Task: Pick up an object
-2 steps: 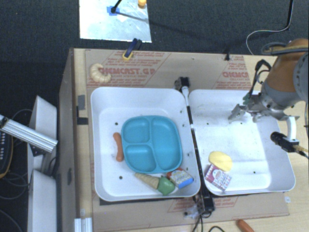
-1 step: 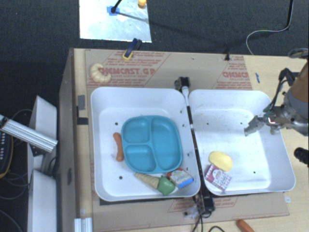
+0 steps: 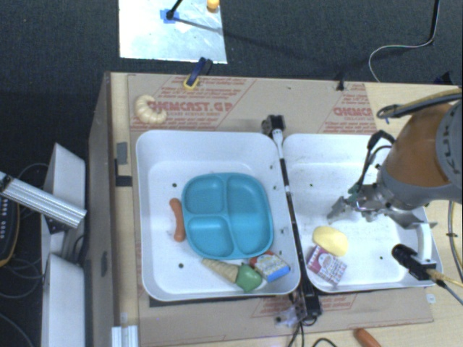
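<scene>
The arm is reaching in over the right bin (image 3: 362, 150), and its fingers (image 3: 346, 207) hang low above the bin floor, spread apart with nothing between them. Just beneath them and a touch toward the near rim lies a yellow lemon-shaped toy (image 3: 330, 241), close to the fingers but not touching. That looks like the likeliest pick. I'd guess it's light hollow plastic, smooth and rounded, so it could squirt out of a pinch; the safest hold is across its short middle, fingers straddling the widest part. Right beside the lemon, further from the fingers, a small red-and-white packet (image 3: 327, 264) leans against the bin's near wall. It looks flat, thin and probably crinkly, harder to get under.

Well away from the fingers, past the divider, the left bin (image 3: 155, 194) carries a blue divided plate (image 3: 226, 215), an orange sausage-like toy (image 3: 177, 219) on the plate's far side from the fingers, and a cone-shaped piece (image 3: 221, 268) with a green chunk (image 3: 249, 277) and a small boxy item (image 3: 273, 267) along the near edge. The fingers need a short drop and shift to reach the lemon.
</scene>
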{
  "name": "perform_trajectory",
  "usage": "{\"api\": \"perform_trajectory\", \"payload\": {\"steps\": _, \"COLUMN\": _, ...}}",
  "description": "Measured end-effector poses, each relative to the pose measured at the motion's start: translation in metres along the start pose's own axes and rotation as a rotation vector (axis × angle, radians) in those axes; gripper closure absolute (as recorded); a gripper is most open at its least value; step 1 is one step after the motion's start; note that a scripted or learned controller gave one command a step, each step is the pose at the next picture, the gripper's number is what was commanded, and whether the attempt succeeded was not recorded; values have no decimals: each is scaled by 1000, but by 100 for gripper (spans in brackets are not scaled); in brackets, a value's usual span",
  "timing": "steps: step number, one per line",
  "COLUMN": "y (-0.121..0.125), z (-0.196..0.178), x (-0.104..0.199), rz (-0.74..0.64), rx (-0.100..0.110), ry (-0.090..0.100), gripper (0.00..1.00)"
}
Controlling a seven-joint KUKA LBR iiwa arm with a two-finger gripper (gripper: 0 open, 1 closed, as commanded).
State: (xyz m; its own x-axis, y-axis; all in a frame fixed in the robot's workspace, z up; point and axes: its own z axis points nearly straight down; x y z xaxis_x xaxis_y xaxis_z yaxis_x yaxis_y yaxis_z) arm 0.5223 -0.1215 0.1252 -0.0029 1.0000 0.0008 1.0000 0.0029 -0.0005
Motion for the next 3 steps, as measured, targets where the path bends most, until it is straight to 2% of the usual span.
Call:
{"api": "perform_trajectory", "payload": {"steps": 1, "y": -24, "z": 41, "x": 32, "rz": 0, "rx": -2, "ry": 0, "gripper": 0}}
{"api": "perform_trajectory", "payload": {"steps": 2, "y": -23, "z": 31, "x": 31, "rz": 0, "rx": -4, "ry": 0, "gripper": 100}}
{"api": "perform_trajectory", "payload": {"steps": 3, "y": 30, "z": -60, "x": 65, "rz": -1, "rx": -4, "ry": -1, "gripper": 100}}
